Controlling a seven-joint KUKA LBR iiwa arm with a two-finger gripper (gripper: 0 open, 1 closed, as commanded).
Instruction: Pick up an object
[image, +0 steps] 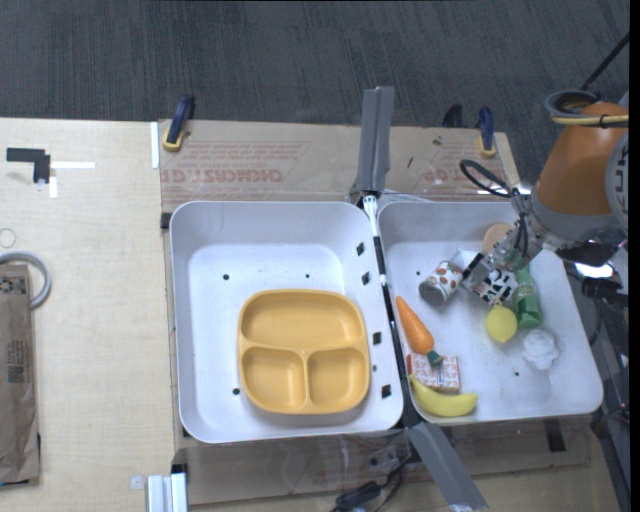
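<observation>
In the right bin (560, 400) lie several objects: an orange carrot (413, 322), a yellow banana (443, 401), a small printed box (438, 371), a yellow lemon (501, 324), a green packet (527, 302), a clear cup (540, 346) and a small patterned can (439, 283). My gripper (487, 272) reaches in from the right, low over the bin's back half. It sits just right of the can and against a black-and-white spotted item (499, 288). The wrist hides part of a tan object (496, 238) behind it.
The left bin (200, 250) holds a yellow three-compartment plate (303, 351). A grey divider post (376, 140) rises between the bins at the back. Cardboard (260, 155) with blue clamps lies behind the bins. A brown paper bag (18, 370) rests on the bench at far left.
</observation>
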